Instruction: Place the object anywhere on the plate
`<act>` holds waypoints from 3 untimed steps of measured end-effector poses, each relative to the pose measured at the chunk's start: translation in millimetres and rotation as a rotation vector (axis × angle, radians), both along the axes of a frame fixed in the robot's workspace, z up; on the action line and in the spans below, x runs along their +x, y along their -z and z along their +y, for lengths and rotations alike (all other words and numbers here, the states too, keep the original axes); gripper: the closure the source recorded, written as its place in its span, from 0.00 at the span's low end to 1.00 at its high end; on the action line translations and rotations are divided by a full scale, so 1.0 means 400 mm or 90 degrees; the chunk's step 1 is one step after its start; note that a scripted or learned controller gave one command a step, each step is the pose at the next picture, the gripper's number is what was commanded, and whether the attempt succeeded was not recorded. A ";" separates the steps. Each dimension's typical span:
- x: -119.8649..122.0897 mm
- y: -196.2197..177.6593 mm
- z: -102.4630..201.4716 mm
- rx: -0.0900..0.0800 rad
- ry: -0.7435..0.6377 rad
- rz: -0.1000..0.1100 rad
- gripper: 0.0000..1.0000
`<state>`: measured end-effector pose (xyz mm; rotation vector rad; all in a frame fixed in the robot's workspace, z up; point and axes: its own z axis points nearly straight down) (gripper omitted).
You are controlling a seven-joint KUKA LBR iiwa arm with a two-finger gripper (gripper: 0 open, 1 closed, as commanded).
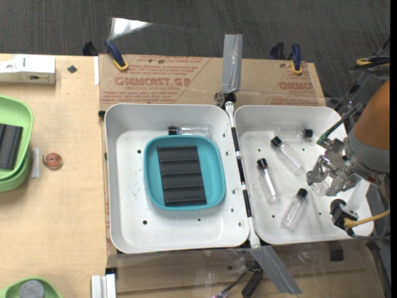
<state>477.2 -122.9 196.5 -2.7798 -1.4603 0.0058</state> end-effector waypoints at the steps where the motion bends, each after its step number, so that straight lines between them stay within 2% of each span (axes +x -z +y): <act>1: 0.000 -0.019 -0.002 0.000 -0.001 0.002 1.00; 2: 0.000 0.015 0.087 0.001 -0.180 0.000 1.00; 3: 0.001 -0.024 0.252 0.000 -0.256 -0.001 1.00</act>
